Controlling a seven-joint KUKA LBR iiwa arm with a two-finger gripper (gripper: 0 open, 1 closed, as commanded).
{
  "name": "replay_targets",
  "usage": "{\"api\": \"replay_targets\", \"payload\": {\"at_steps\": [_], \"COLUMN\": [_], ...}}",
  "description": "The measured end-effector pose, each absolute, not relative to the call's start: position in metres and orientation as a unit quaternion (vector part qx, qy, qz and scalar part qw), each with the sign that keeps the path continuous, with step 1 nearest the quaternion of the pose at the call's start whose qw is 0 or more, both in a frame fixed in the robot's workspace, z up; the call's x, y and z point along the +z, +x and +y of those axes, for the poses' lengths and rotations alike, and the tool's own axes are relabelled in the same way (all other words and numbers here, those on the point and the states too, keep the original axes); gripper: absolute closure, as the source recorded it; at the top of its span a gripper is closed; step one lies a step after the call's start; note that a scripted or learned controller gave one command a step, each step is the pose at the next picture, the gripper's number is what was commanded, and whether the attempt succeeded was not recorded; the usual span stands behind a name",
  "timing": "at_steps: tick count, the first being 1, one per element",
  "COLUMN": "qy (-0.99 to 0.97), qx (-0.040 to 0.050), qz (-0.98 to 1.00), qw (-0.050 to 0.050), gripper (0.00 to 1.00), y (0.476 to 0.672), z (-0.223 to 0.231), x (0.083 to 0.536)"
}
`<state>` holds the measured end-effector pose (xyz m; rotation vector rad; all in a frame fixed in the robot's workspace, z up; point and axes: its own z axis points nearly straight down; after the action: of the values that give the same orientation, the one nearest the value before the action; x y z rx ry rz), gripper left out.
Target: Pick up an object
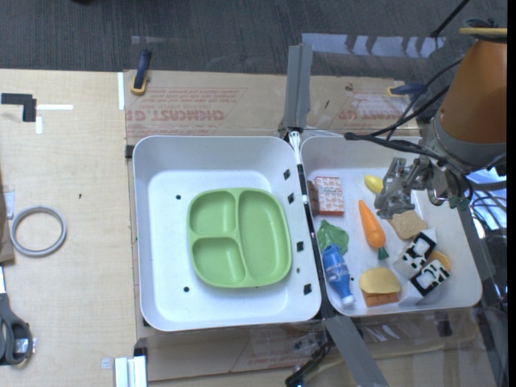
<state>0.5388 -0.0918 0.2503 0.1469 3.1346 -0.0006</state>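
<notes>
The right bin [355,147] holds several small items: a red-and-white box [328,195], a yellow lemon-like piece [373,184], an orange carrot [372,225], a green leafy piece [332,236], a blue bottle [337,274], a toy burger [380,286], a tan cracker [409,225] and two black-and-white blocks [422,264]. My gripper [393,205] hangs over the bin's right middle, just right of the carrot and above the cracker. Its grey fingers point down and nothing shows between them.
The left bin [161,216] carries a green divided plate [240,237]. A grey divider post [296,87] rises between the bins at the back. A tape roll [35,230] and scissors [14,341] lie on the bench at left. Cables trail from the arm at right.
</notes>
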Motion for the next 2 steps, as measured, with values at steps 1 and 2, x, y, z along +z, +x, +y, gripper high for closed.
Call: {"api": "replay_targets", "payload": {"at_steps": [1, 2], "qy": [0.039, 0.039], "qx": [-0.0001, -0.0001], "qz": [0.999, 0.999], "qw": [0.002, 0.002], "gripper": [1.0, 0.0], "y": [0.5886, 0.5886], "z": [-0.0711, -0.0712], "x": [0.2668, 0.2668]}}
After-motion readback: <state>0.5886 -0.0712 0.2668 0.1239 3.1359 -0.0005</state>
